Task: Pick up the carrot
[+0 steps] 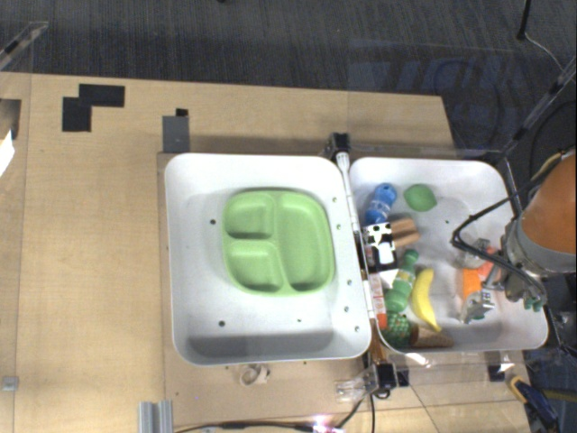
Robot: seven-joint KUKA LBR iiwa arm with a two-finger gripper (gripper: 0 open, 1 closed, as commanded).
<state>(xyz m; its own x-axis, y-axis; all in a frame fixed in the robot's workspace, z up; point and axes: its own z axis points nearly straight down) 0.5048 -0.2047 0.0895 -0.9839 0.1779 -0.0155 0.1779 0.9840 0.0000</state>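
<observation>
We see a big wooden bench [90, 269] with two white bins on it. The left bin [194, 332] holds a green tray [275, 240] with three parts, sitting near the middle. The right bin [527, 332] is full of small things.

The grey arm [545, 233] comes in from the right, with its orange band above the wrist. Black cables [478, 219] loop out from it over the right bin. The claw [478, 307] hangs low in the right part of that bin.

The carrot [471, 282] is orange and lies right by the claw, partly hidden under it. We cannot tell if the carrot sits between the claw's tips, and we cannot tell how far the claw is open.

To the left of the carrot is a yellow banana [423, 299], standing close but apart from it. Left of the banana is a green bottle [399, 287]. Just near of them lies something dark and brown that we cannot make out. Far in the bin are a blue bottle [380, 202] and a round green thing [420, 198]. Between them and the banana lies a brown tube [403, 231] next to a black and white block [380, 244].
</observation>
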